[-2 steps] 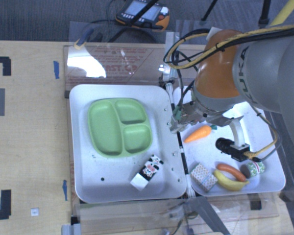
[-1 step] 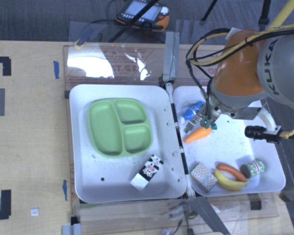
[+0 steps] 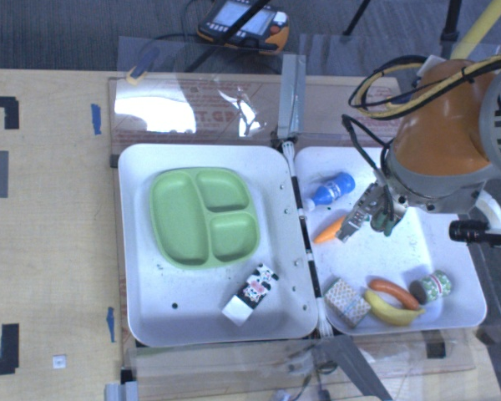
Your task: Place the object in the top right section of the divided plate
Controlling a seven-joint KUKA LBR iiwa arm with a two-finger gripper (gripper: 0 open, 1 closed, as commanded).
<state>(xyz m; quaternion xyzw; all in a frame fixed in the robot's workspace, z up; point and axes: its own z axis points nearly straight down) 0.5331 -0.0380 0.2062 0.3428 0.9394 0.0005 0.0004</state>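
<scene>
— Where is the gripper (image 3: pixel 369 217)?

— Over the right bin (image 3: pixel 451 261), toward its left side, hanging just right of a small carrot (image 3: pixel 327 231) that lies near the bin's left edge. Nothing sits between its fingers that I can make out (whether they are apart or together, I cannot tell).

— And the plate?

— The green divided plate (image 3: pixel 204 215) rests in the left bin (image 3: pixel 142 249), toward its far left part. A small milk carton (image 3: pixel 250 293) with black spots lies tipped over near that bin's near right corner, apart from the plate.

— What else is in the right bin?

— A blue bottle (image 3: pixel 331 188) lies near the far left corner, just beyond the carrot. Along the near edge sit a patterned box (image 3: pixel 346 301), a banana (image 3: pixel 391 308) touching a sausage (image 3: pixel 394 291), and a green-and-white can (image 3: pixel 437 286).
</scene>
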